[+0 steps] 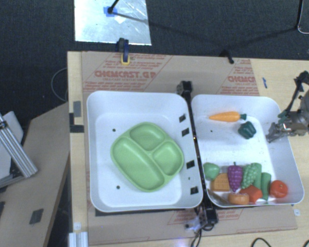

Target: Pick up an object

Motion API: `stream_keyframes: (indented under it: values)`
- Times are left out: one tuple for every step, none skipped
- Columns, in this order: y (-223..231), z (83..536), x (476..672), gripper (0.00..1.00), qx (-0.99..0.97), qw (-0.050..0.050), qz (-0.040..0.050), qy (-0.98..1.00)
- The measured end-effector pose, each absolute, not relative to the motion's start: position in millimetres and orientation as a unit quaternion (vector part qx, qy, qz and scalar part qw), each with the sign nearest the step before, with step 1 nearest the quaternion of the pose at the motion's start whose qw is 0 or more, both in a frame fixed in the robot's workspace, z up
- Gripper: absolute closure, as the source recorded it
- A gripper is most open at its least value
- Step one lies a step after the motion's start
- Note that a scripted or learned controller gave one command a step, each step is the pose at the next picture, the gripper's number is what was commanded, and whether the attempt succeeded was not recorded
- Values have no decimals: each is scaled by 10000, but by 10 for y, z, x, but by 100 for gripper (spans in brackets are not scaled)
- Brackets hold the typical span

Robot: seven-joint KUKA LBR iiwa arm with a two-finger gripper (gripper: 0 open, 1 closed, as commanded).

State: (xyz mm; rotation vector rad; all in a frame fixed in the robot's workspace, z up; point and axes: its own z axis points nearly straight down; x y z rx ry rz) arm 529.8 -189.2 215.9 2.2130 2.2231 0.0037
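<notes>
An orange toy carrot [226,117] lies near the back of the right bin [224,147]. A dark green toy pepper [247,130] sits just right of it. Along the front wall of this bin is a heap of toy food: a green piece [211,170], purple grapes [235,175], a green cucumber-like piece [252,174], a yellow corn piece [221,181], orange-red pieces [247,194] and a red tomato [279,189]. My gripper [274,134] hangs at the bin's right wall, to the right of the pepper, with nothing seen between its fingers.
The left bin [100,138] holds a light green divided plate [147,156]. Black clips [185,133] run along the seam between the bins. A blue and yellow clamp [124,50] sits at the bench's back edge. A metal frame [7,140] stands at the far left.
</notes>
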Motion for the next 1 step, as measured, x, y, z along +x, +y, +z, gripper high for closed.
stream_keyframes:
  values:
    - [-1892,2247,5307,100,7054,13,7,7088]
